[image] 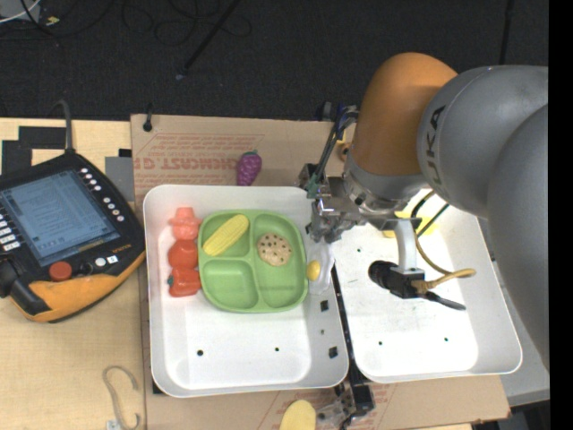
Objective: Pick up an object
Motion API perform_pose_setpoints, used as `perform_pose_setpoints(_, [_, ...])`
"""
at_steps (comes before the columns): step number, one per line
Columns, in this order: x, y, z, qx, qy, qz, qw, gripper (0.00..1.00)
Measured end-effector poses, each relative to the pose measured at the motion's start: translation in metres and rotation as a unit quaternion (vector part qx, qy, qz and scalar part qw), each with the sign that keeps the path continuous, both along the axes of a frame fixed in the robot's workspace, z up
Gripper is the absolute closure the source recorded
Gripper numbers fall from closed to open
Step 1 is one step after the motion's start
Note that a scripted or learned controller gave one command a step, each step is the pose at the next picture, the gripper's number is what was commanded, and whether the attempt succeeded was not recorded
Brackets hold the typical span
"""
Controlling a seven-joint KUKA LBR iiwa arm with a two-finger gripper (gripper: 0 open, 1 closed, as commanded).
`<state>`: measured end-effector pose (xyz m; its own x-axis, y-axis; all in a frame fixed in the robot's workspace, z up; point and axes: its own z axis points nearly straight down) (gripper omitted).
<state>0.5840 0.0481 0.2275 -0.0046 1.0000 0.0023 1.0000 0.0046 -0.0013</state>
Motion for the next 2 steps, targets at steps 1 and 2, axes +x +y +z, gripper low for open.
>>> perform_pose_setpoints(1, [0.002, 0.047, -0.011, -0.0007, 0.001, -0.001, 1.0000, 1.00])
perform_pose_setpoints(2, [0.013, 0.049, -0.005, -0.0010, 0.000, 0.001, 1.0000, 1.00])
